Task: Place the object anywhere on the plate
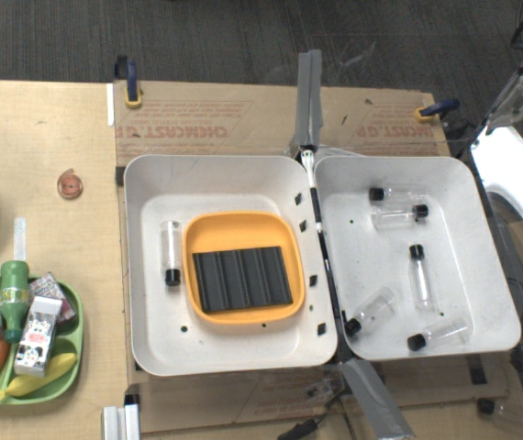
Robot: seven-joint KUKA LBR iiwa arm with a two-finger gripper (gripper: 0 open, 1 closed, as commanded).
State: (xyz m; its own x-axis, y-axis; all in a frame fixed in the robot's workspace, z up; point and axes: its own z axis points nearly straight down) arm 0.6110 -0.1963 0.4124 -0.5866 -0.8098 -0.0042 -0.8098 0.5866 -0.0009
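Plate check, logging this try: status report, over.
Orange plate sits in left bin, dark grooved block on it. One vial beside plate; five vials in right bin.

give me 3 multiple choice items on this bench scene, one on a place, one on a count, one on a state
1. Where does the orange plate sit?
A. in the left bin
B. in the right bin
C. on the wooden table outside the bins

2. How many clear vials lie in the right bin?
A. two
B. five
C. eight

3. What is the state of the lone vial in the left bin?
A. standing upright on the plate
B. lying on the bin floor beside the plate
C. resting on the dark ridged insert

Answers:
1. A, the plate fills the middle of the left bin.
2. B, five black-capped vials are scattered over the right bin's floor.
3. B, it lies flat just left of the plate's rim, not on the plate or on its dark ridged insert.
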